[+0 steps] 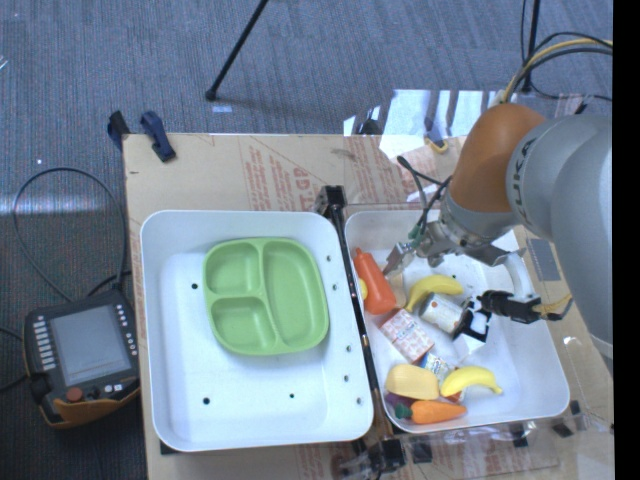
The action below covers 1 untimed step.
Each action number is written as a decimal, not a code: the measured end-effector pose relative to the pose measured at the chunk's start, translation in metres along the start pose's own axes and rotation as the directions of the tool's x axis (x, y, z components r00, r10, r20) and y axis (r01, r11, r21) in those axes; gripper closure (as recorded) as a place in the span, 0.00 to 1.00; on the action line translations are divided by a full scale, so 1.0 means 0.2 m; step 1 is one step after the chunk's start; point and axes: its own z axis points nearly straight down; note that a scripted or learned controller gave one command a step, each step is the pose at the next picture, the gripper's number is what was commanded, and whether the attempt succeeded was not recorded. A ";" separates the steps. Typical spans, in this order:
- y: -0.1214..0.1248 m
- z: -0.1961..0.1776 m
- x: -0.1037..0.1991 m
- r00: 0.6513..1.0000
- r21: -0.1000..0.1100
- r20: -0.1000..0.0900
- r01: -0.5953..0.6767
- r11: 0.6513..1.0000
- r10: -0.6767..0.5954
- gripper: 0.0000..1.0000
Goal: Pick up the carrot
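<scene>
Jaws (400,258) hanging open, gripping nothing, over right bin (555,368) at its 10 o'clock side. Carrot (435,412) lying at bin's 6 o'clock edge, beside bananas, well apart from jaws. Green plate (266,295) sitting in left bin.

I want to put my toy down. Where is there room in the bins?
The left bin has bare floor in front of and left of the green plate. The right bin is crowded: carrot, bananas and boxes bunch together, with the gripper above.
</scene>
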 end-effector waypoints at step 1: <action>0.11 -0.50 0.34 0.969 0.002 -0.006 -0.246 0.969 0.246 0.00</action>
